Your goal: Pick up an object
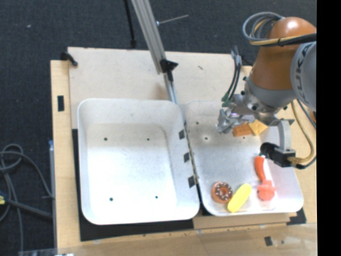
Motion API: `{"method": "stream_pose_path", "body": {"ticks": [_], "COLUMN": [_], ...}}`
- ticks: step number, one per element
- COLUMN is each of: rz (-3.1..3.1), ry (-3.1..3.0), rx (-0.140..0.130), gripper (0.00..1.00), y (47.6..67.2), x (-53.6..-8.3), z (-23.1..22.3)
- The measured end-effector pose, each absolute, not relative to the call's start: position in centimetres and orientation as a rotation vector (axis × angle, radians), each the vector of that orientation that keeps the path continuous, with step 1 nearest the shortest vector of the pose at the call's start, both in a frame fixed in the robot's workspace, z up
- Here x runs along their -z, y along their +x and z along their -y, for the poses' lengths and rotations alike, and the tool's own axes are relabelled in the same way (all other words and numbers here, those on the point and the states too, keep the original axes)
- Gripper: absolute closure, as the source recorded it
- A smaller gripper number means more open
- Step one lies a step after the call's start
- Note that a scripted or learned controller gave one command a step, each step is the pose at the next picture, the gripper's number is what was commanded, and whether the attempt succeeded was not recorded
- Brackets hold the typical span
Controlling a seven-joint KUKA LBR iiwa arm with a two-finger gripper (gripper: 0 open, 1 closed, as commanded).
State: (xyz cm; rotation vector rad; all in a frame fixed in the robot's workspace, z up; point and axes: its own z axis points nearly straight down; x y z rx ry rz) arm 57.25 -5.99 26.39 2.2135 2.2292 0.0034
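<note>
My gripper (228, 120) hangs over the back part of the right bin (213, 153), under the grey and orange wrist. A tan and orange flat piece (249, 128) lies right beside it on its right, partly hidden by the wrist; whether the two touch is unclear. Along the bin's front sit a brown doughnut with sprinkles (221, 192), a yellow oblong object (239, 197) and an orange carrot-like object (263, 178).
The left bin (133, 159) stands beside the right one, the two sharing a middle wall with black clips. A slanted metal pole (152, 31) rises behind the bins. A black fitting with a cable (279, 153) hangs off the arm above the orange object.
</note>
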Motion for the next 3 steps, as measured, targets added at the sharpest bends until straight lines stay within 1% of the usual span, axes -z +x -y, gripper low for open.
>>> {"method": "stream_pose_path", "body": {"ticks": [1,3], "rz": [-2.228,-2.228], "ry": [2.214,2.213], "rx": [-0.002,-0.004], "gripper": [1.00,1.00], "y": [58.0,57.4], "x": [-26.3,-26.7], "z": [1.5,-8.7]}}
